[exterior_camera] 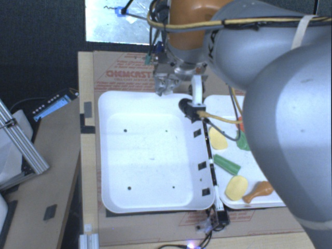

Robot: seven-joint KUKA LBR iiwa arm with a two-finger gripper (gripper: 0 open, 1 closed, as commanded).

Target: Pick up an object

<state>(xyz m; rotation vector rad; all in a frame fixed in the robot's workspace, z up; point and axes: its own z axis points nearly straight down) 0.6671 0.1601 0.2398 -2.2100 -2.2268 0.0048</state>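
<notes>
Camera view: candidate objects, a green piece (226,164), two yellow pieces (218,140) (236,187) and a brown drumstick-shaped toy (258,191), lie in the right bin (228,202), below and right of the gripper (165,85), none held. The gripper hangs over the far rim of the left bin (150,154); whether it is open cannot be told, so the step reads as approach, and the next move calls for crossing the divider (203,154) toward one piece. The arm's own bulk (280,113) hides much of the right bin, and a yellow cable (223,121) trails over it.

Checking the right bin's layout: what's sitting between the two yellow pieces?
In the camera view, a green piece lies between the upper yellow piece and the lower yellow piece.
</notes>
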